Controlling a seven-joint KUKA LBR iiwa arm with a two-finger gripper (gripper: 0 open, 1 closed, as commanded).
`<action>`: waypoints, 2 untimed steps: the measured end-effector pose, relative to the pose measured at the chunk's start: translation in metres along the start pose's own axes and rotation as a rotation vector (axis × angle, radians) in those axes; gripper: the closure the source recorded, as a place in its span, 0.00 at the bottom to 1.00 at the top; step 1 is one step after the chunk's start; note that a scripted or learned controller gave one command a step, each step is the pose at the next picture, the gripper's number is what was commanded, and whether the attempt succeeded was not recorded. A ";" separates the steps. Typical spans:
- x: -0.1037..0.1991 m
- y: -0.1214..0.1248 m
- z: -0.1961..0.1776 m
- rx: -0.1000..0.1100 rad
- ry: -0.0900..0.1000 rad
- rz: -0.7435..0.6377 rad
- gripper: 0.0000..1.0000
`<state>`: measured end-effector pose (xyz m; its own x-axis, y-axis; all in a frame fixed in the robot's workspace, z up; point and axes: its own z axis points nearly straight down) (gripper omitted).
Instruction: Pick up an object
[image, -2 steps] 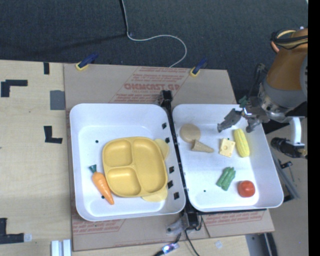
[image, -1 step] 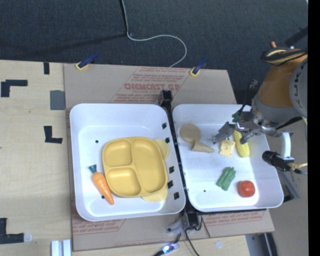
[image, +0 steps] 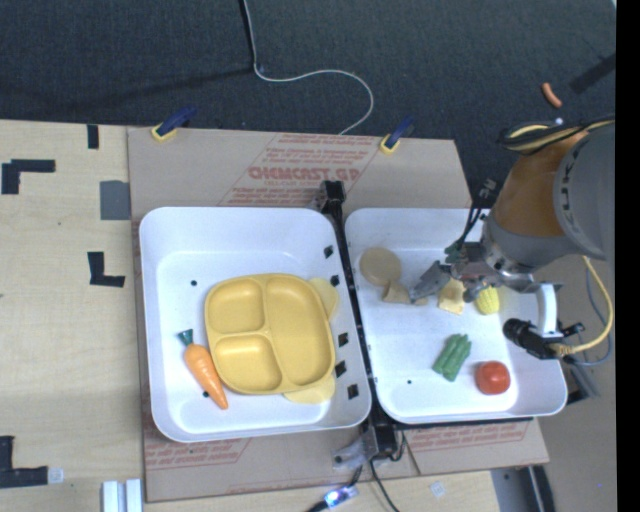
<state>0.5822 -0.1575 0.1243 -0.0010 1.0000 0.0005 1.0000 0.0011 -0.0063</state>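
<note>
My gripper (image: 436, 280) hangs low in the right bin (image: 400, 400), reaching in from the right over the bin's upper middle. Just left of it lie a tan round piece (image: 379, 266) and a pale yellow wedge (image: 397, 293). Another yellow wedge (image: 452, 297) and a small yellow corn cob (image: 487, 299) sit right under and beside the wrist. Nearer the front lie a green vegetable (image: 452, 356) and a red tomato (image: 492, 377). Nothing shows as held.
The left bin (image: 165, 300) holds a yellow divided plate (image: 268, 332), with an orange carrot (image: 205, 372) along its left side. A black divider (image: 345, 290) runs between the bins. The arm's grey and orange body (image: 545, 205) stands over the right bin's far right corner.
</note>
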 end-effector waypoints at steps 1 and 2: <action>0.000 0.000 0.040 -0.003 -0.002 -0.001 0.00; 0.000 0.001 0.028 -0.008 -0.003 -0.001 1.00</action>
<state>0.5835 -0.1571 0.0967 -0.0022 1.0000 -0.0022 1.0000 0.0022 0.0016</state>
